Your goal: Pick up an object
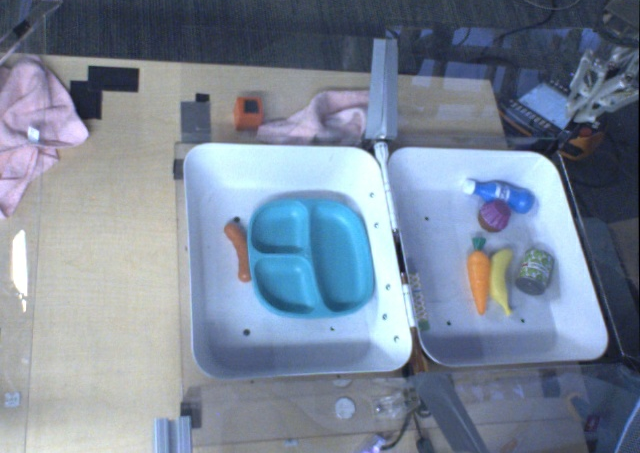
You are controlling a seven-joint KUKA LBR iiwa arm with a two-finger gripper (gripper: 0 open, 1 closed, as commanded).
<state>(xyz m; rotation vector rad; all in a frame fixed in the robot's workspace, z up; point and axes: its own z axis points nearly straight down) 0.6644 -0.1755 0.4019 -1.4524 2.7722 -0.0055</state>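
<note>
The left white bin (205, 331) holds a blue divided plate (308, 256) in its middle. A small orange sausage-shaped toy (238, 249) lies just left of the plate. In the right white bin (560, 336) a blue bottle (500, 195) lies on its side near the far edge. A round purple item (494, 215) touches the bottle from below. Further forward, an orange carrot (479, 279) and a yellow banana (501, 279) lie side by side. A green can (534, 270) stands just right of the banana.
A grey upright post (381, 86) stands behind the seam between the bins. On the bench behind the left bin are a pink cloth (315, 119) and a small orange block (248, 109). Another pink cloth (30, 126) lies at the far left. Cables and equipment (595, 81) sit at the back right.
</note>
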